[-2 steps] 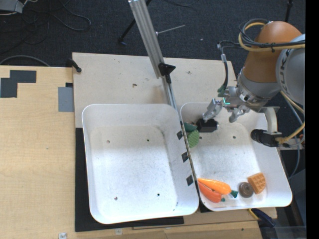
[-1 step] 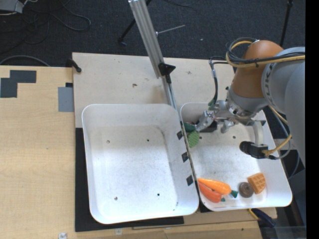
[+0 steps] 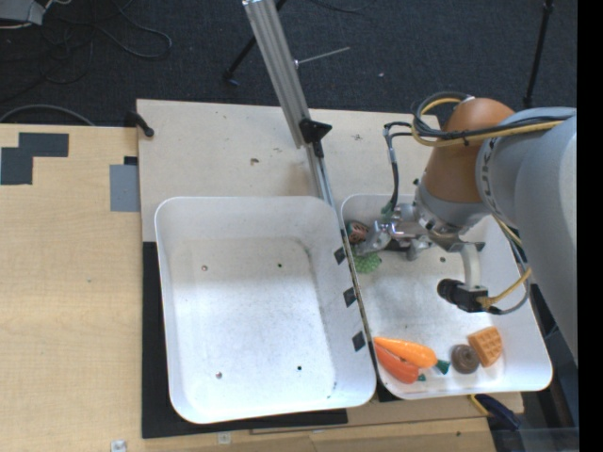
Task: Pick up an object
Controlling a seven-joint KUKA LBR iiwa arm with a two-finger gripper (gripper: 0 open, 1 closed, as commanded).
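Gripper (image 3: 369, 237) low over green object (image 3: 366, 263) (right bin (image 3: 528, 370)).

The gripper (image 3: 377, 236) sits low at the right bin's (image 3: 528, 370) far corner, its fingers too small to read. A green item (image 3: 367, 263) beneath it is half hidden. The arm (image 3: 542, 196) runs off the right edge.

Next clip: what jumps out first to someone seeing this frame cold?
The big grey arm with its orange band, reaching in from the right, its gripper low over small greenish items at the far-left corner of the right bin. Next, the bright cluster along that bin's near edge: an orange carrot, a brown round piece and an orange waffle-like block. The left bin is a broad white expanse.
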